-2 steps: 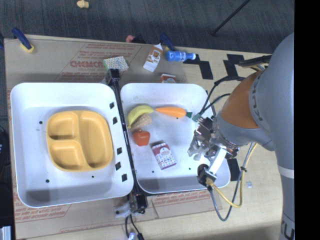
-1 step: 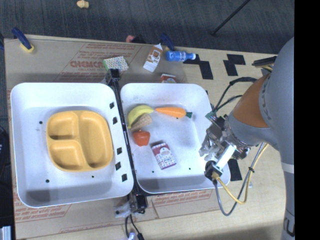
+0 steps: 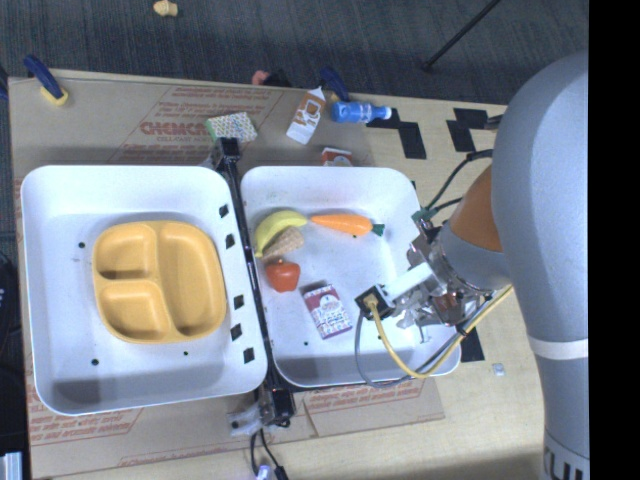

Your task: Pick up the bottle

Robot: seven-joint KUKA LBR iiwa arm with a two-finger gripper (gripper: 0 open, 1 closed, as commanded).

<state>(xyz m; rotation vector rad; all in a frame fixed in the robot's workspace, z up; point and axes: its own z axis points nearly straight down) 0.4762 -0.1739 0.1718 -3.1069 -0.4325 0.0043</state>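
- The fingers of the two-finger gripper (image 3: pixel 418 313) sit amid cables over the right white bin (image 3: pixel 330 180); their opening cannot be told, and nothing shows between them.
- The blue plastic bottle (image 3: pixel 358 113) lies well beyond them, outside the bin (on the cardboard).
- Judged so, the pick is not yet begun.

Left bin (image 3: pixel 40 268) holds a yellow divided plate (image 3: pixel 158 280); right bin (image 3: pixel 330 180) holds banana (image 3: pixel 275 226), carrot (image 3: pixel 343 224), tomato (image 3: pixel 283 275), small red carton (image 3: pixel 326 310).

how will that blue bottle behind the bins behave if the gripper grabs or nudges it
The blue bottle lies on its side on the cardboard, so a nudge would probably roll it. It looks small and plastic, likely light. Its rounded body may slip between the gripper fingers unless they close squarely.
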